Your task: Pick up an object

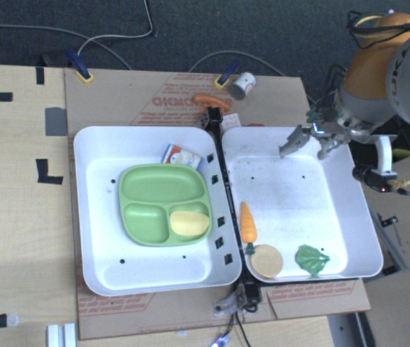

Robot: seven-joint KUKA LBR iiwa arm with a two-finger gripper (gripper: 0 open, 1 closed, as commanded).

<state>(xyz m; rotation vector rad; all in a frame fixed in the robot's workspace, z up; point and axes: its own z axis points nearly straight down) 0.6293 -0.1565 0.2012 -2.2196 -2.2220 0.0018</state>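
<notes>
My gripper (308,147) hangs over the far right part of the right bin (291,194), its two grey fingers spread apart with nothing between them. In that bin, an orange carrot (247,223) lies along the left wall, a tan round disc (267,261) sits at the near left corner, and a green leafy piece (311,259) lies near the front edge. The left bin (96,194) holds a green divided plate (165,204) with a yellow lump (189,223) in its near right compartment. A small printed box (181,155) lies behind the plate.
Both bins rest on a cardboard sheet (118,100). An orange-red object (212,101) and a small grey cylinder (243,84) lie on the cardboard behind the bins. Cables run across the dark floor at the back. The arm's orange-banded wrist (378,63) stands at the right edge.
</notes>
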